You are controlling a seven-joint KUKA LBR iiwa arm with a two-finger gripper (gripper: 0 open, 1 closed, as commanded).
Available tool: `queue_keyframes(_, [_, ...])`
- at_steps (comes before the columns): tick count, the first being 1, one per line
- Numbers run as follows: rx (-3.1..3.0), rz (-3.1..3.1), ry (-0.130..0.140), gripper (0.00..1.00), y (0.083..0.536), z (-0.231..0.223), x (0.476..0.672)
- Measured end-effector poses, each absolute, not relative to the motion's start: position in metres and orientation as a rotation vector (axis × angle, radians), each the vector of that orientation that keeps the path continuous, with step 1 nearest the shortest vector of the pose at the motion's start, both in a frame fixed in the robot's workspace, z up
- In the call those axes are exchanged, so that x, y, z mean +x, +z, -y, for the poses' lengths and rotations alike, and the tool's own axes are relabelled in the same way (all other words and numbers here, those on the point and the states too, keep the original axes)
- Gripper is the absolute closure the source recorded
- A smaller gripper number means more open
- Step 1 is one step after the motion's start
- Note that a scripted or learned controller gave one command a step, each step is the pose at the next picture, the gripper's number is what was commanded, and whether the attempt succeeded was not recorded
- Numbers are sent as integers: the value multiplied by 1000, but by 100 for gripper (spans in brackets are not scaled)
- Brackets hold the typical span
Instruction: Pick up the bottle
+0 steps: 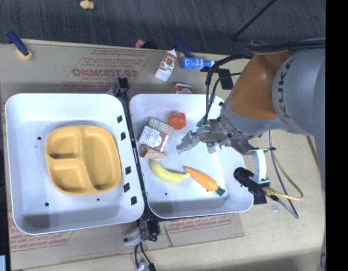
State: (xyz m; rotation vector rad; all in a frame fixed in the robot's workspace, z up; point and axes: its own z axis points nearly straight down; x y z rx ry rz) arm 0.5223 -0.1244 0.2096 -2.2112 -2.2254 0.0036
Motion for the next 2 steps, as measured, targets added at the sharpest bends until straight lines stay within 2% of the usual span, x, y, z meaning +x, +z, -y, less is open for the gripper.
queue_keyframes(1, [-2204, 2230, 6, 100, 220, 124, 523])
queue_keyframes(2, [-2327, 2105, 5, 100, 177, 212, 476])
